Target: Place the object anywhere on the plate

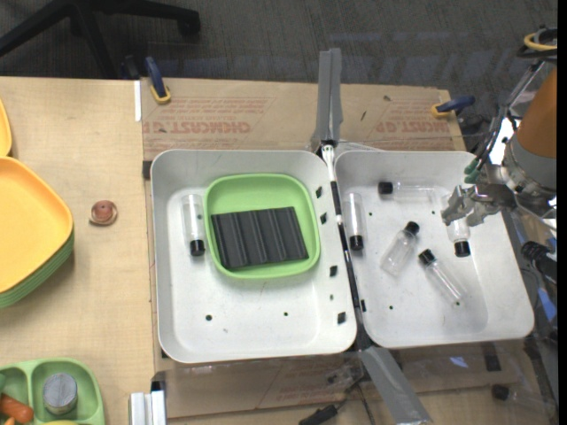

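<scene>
Cardboard covers the table under two white bins. Whether the tool grips anything cannot be told; it hovers over a clear, black-capped vial in the right bin. A grasp across the slippery tube's middle seems wisest, before carrying it to the green plate with its ribbed dark insert.

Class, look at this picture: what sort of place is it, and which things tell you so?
Probably a robotics lab test bench: a robot arm's gripper over white bins of clear vials, cardboard clamped to the bench, an office chair base.
</scene>
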